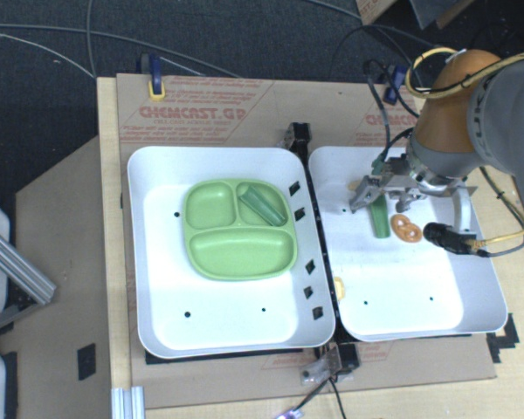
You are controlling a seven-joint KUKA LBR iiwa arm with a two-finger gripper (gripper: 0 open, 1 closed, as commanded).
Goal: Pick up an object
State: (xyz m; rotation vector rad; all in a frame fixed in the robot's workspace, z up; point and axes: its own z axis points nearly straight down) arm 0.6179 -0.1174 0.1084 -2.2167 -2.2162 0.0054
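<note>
In the right bin (pixel 419 308) a small green stick-shaped object (pixel 381 221) lies near the back, with a brown pretzel-like ring (pixel 407 230) touching its right side. My gripper (pixel 382 201) hangs low over the far end of the green stick. It is open, with one grey finger (pixel 361 196) to the stick's left and the other (pixel 408 201) to its right. Nothing is gripped between them. The grey arm with its orange band (pixel 458 77) comes in from the upper right.
The left bin (pixel 157 304) holds a green divided plate (pixel 236 251) with a darker green piece (pixel 264 204) in its back right compartment. A raised divider (pixel 319 243) with black clips separates the bins. A small yellow bit (pixel 339 284) sits by the divider.
</note>
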